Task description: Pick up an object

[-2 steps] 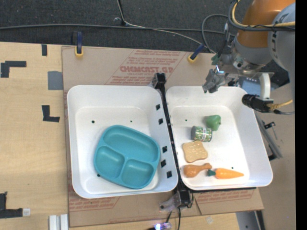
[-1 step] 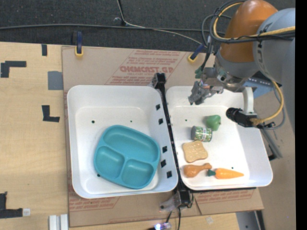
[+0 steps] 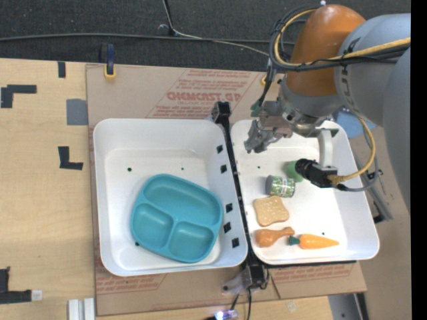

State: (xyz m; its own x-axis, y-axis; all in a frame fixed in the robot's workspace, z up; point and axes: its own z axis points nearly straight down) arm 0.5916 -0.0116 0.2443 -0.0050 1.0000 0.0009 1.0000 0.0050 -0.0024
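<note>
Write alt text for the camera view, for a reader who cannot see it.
A grey arm's hand hovers over the far end of the right bin, which holds a small can, a toast slice, a drumstick and a carrot. The left bin holds a blue divided plate.

arm (image 3: pixel 373 52) cut off at right edge, right bin's (image 3: pixel 353 245) far corner hidden, perhaps

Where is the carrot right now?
The carrot lies in the right bin, near its front edge, just right of the chicken leg and below the slice of toast.
</note>
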